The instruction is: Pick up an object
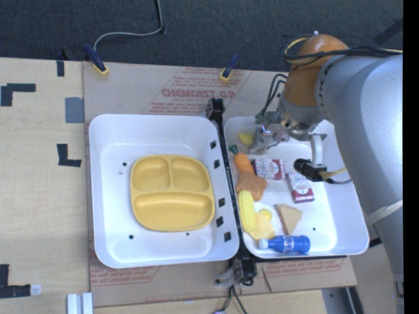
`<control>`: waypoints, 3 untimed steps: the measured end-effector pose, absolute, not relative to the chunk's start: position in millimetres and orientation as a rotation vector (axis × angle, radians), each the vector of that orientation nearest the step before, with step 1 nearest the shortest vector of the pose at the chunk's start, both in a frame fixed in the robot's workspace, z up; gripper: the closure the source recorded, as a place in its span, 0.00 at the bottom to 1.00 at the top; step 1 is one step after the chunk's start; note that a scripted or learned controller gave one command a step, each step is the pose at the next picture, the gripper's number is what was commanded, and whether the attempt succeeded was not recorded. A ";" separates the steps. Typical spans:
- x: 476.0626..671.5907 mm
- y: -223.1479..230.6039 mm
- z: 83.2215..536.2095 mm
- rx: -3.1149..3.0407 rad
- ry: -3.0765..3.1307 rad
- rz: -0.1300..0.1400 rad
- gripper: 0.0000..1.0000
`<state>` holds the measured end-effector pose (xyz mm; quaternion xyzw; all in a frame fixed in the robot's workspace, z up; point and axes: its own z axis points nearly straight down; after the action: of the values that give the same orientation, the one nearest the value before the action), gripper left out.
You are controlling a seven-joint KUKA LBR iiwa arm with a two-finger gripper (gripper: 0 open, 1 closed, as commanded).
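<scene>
Bench: pale wooden top (39, 195) under a brown cardboard sheet (163, 93), dark carpet (229, 12) behind.
Left white plastic bin (105, 175): yellow three-compartment plate (173, 193).
Right white plastic bin (340, 231): orange carrot (243, 163), yellow corn cob (246, 209), blue bottle (289, 244), red-and-white cartons (300, 188).
Two-finger gripper (265, 136): low over right bin's far end; grip cannot be made out.

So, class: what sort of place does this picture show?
Probably a robotics lab test bench: a grey arm reaches over two white bins, toy food like corn fills one, and a cardboard sheet is clamped down.
</scene>
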<state>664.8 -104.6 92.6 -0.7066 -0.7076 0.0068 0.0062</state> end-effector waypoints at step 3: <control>664.6 -114.1 93.1 -2.202 -2.213 0.023 1.00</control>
<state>664.6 -114.1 93.1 -0.7052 -0.7089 0.0074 0.0100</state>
